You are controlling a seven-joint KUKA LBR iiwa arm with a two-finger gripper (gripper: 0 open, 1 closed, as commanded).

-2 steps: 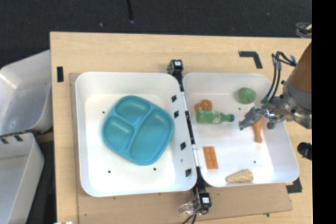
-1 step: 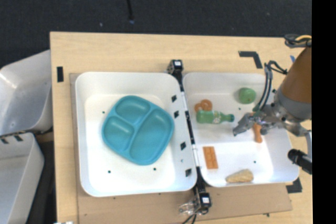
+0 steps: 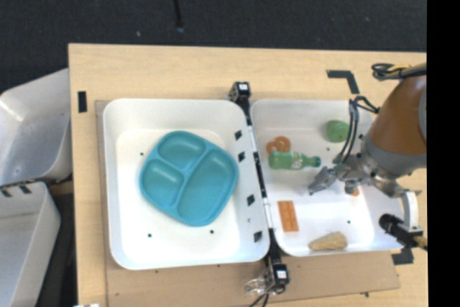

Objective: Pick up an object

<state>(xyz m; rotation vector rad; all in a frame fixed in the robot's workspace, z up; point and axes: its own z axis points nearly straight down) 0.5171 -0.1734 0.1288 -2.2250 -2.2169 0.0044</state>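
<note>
You see a pale wooden bench (image 3: 165, 72) on dark carpet, bearing two white bins. In the right bin (image 3: 302, 111) a green bottle (image 3: 293, 162) lies flat, long axis left-right, neck pointing right toward the gripper (image 3: 321, 181), whose fingers look spread and hold nothing. The left bin (image 3: 122, 241) holds a blue divided plate (image 3: 188, 177).

The two bins (image 3: 115, 154) are white on a pale wood counter (image 3: 158, 68). The divided plate (image 3: 188, 177) is turquoise. Near the grey hand (image 3: 332, 180) are a green bottle (image 3: 293, 162), an orange block (image 3: 287, 216), a beige piece (image 3: 328, 242) and a green ball (image 3: 336, 129).
</note>
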